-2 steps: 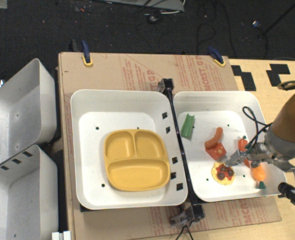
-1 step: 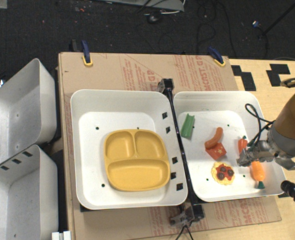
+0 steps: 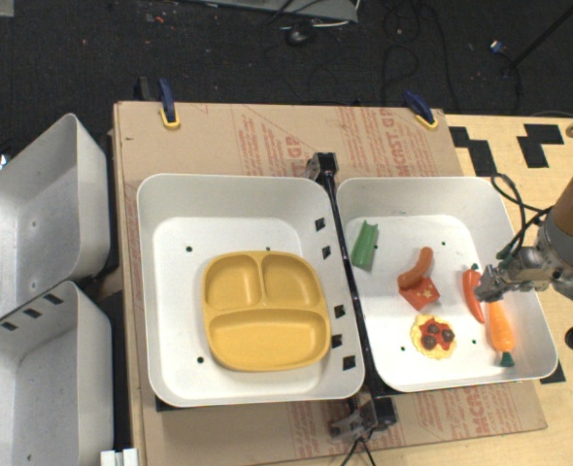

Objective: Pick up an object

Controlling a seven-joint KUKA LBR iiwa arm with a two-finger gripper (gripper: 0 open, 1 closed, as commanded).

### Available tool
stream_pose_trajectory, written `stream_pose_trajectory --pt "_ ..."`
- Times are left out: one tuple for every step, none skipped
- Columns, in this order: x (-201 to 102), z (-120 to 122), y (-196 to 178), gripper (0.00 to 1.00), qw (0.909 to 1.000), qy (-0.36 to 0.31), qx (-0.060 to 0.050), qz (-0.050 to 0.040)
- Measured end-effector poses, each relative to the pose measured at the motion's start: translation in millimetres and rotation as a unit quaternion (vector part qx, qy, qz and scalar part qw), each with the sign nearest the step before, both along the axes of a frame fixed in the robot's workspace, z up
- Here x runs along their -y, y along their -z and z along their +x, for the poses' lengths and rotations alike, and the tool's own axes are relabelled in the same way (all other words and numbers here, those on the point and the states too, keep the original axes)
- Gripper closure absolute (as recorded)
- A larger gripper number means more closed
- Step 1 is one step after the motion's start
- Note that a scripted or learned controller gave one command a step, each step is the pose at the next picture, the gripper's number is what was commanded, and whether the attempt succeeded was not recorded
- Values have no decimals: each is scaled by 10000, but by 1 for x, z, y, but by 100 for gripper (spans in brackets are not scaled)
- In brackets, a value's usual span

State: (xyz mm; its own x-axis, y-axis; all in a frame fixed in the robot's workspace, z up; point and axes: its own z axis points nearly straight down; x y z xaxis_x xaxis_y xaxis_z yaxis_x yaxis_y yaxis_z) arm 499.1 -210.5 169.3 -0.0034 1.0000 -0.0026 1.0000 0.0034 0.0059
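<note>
The right bin point(image 3: 403, 207) holds several toy foods. A green piece point(image 3: 365, 245) lies at its upper left. A red sausage-shaped piece point(image 3: 419, 278) sits mid-bin, and a small round pizza point(image 3: 434, 337) lies below it. A red chili point(image 3: 472, 296) and an orange carrot point(image 3: 501, 329) lie side by side near the right wall. My gripper point(image 3: 491, 282) reaches in from the right. It hangs just over the top ends of the chili and the carrot and covers part of them. Nothing is visibly lifted.
The left bin point(image 3: 170, 212) carries a yellow divided plate point(image 3: 265, 310). A black divider point(image 3: 340, 260) runs between the bins. Two white tubs point(image 3: 34, 221) stand off the bench at the left. The grey arm point(image 3: 570, 231) and its cables cross the right bin's right rim.
</note>
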Motion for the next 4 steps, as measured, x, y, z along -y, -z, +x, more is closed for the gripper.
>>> stream_pose_trajectory --pt "0 6 -41 100 10000 14 -23 9" --pt "1 7 -94 100 10000 1 2 -2" --pt "-55 25 -82 100 10000 -24 -30 22" --pt "-109 44 -68 100 10000 -25 -33 21"
